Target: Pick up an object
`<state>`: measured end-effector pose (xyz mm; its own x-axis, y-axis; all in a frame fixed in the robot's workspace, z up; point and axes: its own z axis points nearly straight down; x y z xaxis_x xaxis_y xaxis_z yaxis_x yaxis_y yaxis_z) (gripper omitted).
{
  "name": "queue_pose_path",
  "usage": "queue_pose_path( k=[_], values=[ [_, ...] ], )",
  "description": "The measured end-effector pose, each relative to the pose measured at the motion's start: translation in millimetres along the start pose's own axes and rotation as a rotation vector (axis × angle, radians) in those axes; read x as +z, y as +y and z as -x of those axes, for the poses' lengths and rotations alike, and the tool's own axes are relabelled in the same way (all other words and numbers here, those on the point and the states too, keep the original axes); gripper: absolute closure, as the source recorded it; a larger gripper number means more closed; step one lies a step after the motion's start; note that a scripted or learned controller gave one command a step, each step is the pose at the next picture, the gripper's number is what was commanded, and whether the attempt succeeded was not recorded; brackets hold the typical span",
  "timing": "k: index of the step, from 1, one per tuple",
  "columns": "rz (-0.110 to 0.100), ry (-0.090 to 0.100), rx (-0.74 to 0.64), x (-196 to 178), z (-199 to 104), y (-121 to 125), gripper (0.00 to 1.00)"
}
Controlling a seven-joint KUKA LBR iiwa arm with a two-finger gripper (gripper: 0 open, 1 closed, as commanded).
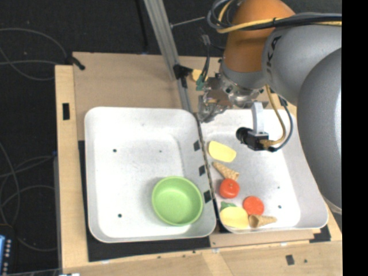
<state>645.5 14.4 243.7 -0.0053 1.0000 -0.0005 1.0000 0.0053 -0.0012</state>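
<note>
Hanging: gripper point(210, 109) at top middle, over the right bin's point(287, 180) back edge.
Fingers: can't tell.
Toys: yellow piece point(221, 151), cone point(226, 170), red tomato point(229, 188), mid-frame.

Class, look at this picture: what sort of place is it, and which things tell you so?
Most likely a robotics lab test bench. A grey and orange robot arm reaches over two white bins, toy food such as a tomato lies in one, and loose cables trail on the dark floor.
</note>
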Motion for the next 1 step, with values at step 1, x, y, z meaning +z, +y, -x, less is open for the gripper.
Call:
queue_pose_path(
  k=[1],
  values=[
    [0.0, 0.001, -0.002, 9.7, -57.1, -9.1, 1.0]
  ],
)
